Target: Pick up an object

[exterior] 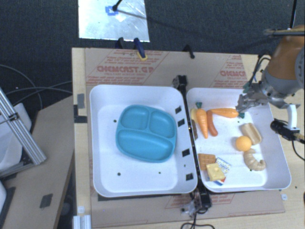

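My gripper (242, 106) hovers at the right bin's (281, 175) far edge, just above the right tip of a carrot (224, 112); its opening I cannot tell. Best approach, I judge: centre over the carrot's middle, straddle across its width, descend straight.

Landmark: the round fruit (243, 143), lying in the right bin (279, 175). Just right of it and slightly behind lies a bread roll (251, 132); just before it, a croissant (254, 161). To its left lie two carrots (205, 121), side by side; behind it a third carrot (223, 112) lies crosswise. Left and before it sit a cracker (206, 160) and a cheese wedge (215, 171). Far left of it, the left bin (105, 142) holds a divided plate (146, 133).
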